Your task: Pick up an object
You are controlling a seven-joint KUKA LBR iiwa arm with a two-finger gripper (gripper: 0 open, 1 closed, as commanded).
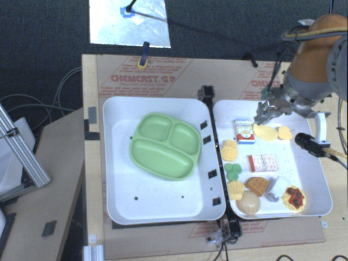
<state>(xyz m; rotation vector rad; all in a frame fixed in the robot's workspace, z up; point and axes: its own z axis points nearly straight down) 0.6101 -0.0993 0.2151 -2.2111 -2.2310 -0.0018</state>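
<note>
Hovering at the far edge of the right bin (326, 200), my gripper (265, 113), whose opening I cannot tell, has the yellow slice (265, 132) just beneath it, lying left-to-right.

Even, soft light; foil sheet (129, 16) glaring.

I count two shallow white plastic bins (117, 145) and one green three-compartment plate (166, 145). I make out roughly ten small toy food pieces (263, 163).

The arm (grey, orange-banded) reaches from the right, pincer (265, 112) lowered.
</note>
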